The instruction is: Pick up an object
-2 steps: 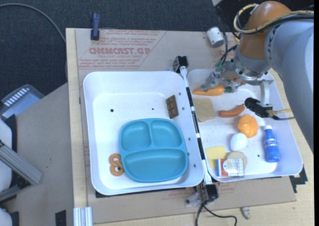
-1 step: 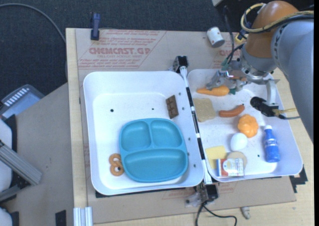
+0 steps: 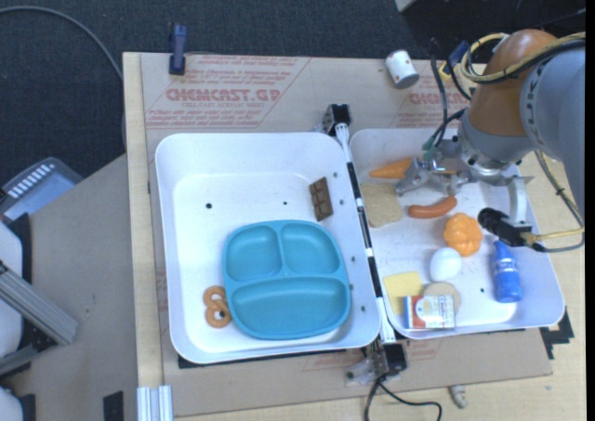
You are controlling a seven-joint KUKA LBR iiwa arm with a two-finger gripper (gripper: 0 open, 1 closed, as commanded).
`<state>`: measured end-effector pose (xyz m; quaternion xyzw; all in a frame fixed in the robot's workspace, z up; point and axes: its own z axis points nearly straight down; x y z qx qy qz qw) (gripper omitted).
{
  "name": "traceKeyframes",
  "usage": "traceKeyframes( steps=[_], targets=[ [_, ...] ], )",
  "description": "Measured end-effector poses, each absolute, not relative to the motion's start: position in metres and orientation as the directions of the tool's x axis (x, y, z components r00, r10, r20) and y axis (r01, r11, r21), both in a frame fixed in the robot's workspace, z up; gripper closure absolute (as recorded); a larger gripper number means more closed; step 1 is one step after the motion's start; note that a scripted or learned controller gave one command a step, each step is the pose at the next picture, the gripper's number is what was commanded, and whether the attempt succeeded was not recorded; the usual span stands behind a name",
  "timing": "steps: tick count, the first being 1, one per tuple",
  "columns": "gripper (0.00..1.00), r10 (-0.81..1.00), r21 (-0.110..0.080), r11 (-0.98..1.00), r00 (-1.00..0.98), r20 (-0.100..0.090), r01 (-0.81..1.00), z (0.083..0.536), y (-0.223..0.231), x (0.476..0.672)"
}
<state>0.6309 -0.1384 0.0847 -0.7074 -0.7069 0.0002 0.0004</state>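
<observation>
End effector [image 3: 426, 177] low in right bin [image 3: 548, 303], spread wide, nothing between fingers. Sausage [image 3: 432, 209] just below, carrot [image 3: 391, 169] just left. Nothing lifted yet; grasp and lift left.

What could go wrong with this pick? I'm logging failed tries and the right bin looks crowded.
The gripper hangs low between the carrot and the sausage, so it may nudge one while closing on the other, or catch both. The sausage is round and lies flat on the right bin, so it could roll out of the jaws. The orange pepper sits close by and may get bumped.
</observation>
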Motion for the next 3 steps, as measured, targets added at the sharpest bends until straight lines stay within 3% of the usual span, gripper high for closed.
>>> traceKeyframes(
  steps=[1,2,3],
  targets=[
    [0.0,1.0,-0.001,0.0,0.0,0.001,1.0,0.084,-0.109,0.589],
    [1.0,1.0,0.001,-0.001,0.001,0.001,1.0,0.094,-0.109,0.589],
    [1.0,1.0,0.002,0.002,-0.002,0.001,1.0,0.185,-0.025,0.61]
  ],
)
